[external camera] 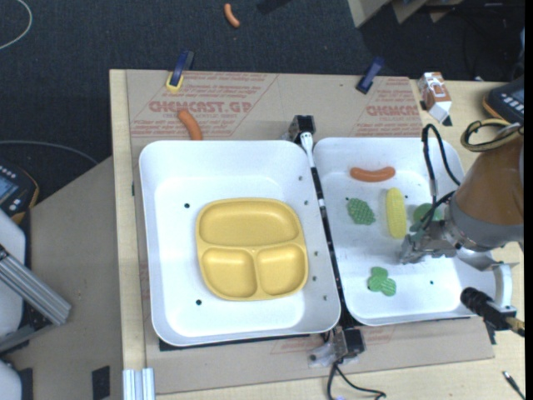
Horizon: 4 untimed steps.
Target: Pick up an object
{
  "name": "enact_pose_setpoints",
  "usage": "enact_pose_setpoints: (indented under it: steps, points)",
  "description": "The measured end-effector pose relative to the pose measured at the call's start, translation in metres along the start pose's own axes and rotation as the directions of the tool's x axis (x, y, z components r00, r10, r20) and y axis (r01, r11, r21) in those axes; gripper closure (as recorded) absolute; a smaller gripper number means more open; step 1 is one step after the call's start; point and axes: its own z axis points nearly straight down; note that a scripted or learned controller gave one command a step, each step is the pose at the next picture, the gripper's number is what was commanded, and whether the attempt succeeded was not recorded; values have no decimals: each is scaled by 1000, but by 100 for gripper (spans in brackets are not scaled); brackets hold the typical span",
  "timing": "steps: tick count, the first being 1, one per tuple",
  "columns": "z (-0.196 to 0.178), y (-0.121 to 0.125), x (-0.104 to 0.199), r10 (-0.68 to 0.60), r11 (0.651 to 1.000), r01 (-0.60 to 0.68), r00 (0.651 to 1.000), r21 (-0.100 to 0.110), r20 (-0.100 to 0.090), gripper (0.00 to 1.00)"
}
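The right bin (366, 307) holds an orange-red sausage (372, 173) near its far wall, a yellow corn cob (396, 212), a dark green leafy piece (361, 212) left of the corn, and a bright green broccoli-like piece (382, 282) near the front. Another green item (423, 215) peeks out beside the arm. My gripper (414, 248) is low in the right bin, just below the corn's near end and right of the broccoli piece. Its fingertips are too small and shadowed to read.
The left bin (166, 223) holds a yellow three-compartment tray (250, 247). A second sausage (191, 124) lies on the cardboard behind the left bin. Clamps (177, 71) and cables (433, 161) sit along the bench's far edge. The arm's body covers the right bin's right side.
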Motion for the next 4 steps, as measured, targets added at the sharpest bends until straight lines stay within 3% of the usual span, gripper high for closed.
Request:
enact_pose_setpoints:
  steps: [2,3,4]
  points:
    - [-100,-6,-9,-2,1000,2,1000,-8,4,100]
    - [-132,-5,-9,-3,1000,3,1000,-6,3,100]
    - [-122,39,26,-8,1000,8,1000,-5,1,100]
